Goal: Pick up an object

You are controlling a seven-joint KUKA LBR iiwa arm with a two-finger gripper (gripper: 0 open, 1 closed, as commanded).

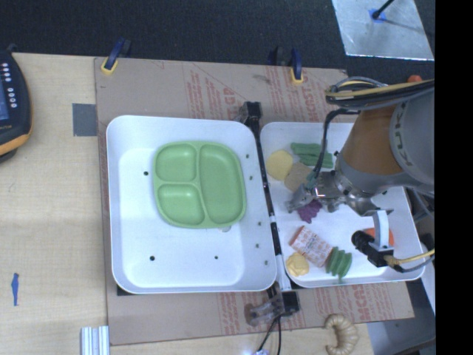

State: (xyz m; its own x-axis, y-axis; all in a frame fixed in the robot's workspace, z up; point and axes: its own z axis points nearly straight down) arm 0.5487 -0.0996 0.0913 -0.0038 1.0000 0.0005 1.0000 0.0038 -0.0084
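My gripper is low in the right bin, near its left side. It hangs just above a purple object and beside a tan object. A yellow round piece and a green piece lie farther back. Toward the front lie a red-and-white packet, a small yellow piece and a green ridged piece. An orange piece shows at the right, partly hidden by the arm.
The left bin holds a green divided plate. A tan curled object lies on the cardboard in front of the bins. A black-and-orange handheld controller rests at the far left of the bench.
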